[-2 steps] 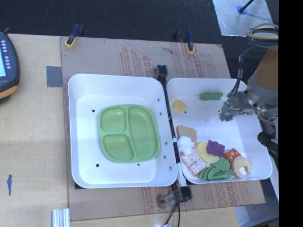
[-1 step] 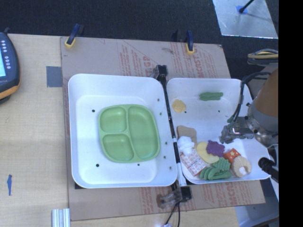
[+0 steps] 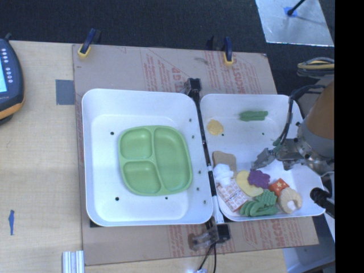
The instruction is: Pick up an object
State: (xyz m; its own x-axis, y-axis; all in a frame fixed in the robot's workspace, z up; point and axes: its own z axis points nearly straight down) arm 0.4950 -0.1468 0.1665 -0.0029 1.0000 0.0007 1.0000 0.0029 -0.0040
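purple toy (image 3: 259, 178) lies just below the tool (image 3: 266, 157), crowded by food pieces.

Below me a pale wooden bench (image 3: 40, 169) carries a brown cardboard sheet (image 3: 170, 67), pinned along its far edge by two blue-and-yellow clamps (image 3: 227, 51). Beyond the bench I see dark carpet floor (image 3: 142, 10), with a bright sunlit patch (image 3: 293, 13) off its far right corner. A grey tape square (image 3: 65, 91) sits just left of the cardboard.
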